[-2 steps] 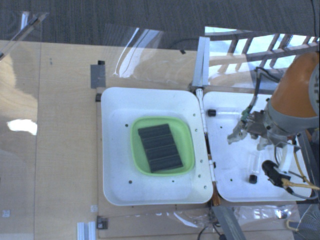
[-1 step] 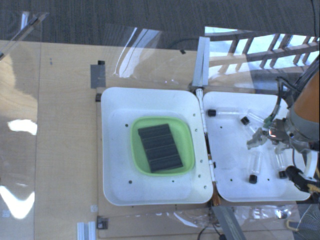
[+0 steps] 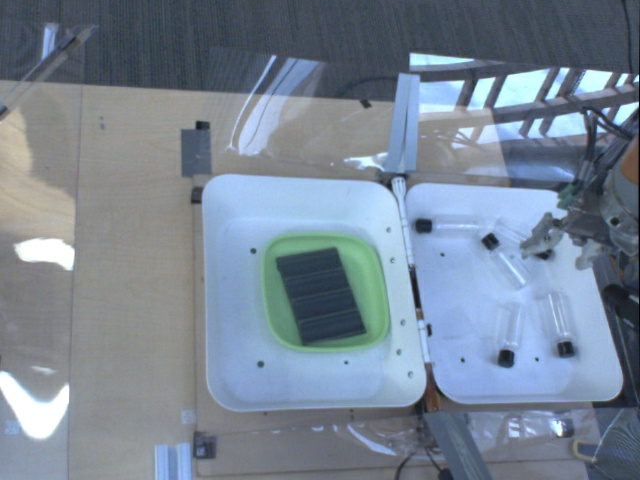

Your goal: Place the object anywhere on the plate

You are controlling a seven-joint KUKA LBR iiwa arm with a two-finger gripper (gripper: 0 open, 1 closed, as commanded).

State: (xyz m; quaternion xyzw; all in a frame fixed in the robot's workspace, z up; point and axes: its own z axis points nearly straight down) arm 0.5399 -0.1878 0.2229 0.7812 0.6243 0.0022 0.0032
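Plate (image 3: pixel 372 268) carries a dark ridged block (image 3: pixel 320 296); four vials (image 3: pixel 510 334) strew the right bin (image 3: pixel 440 368)

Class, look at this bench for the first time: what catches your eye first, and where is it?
The bright green plate in the middle of the left bin stands out at once, with a dark ribbed block lying on it. In the right bin, several clear vials with black caps lie scattered. The end effector hangs over that bin's upper right part.
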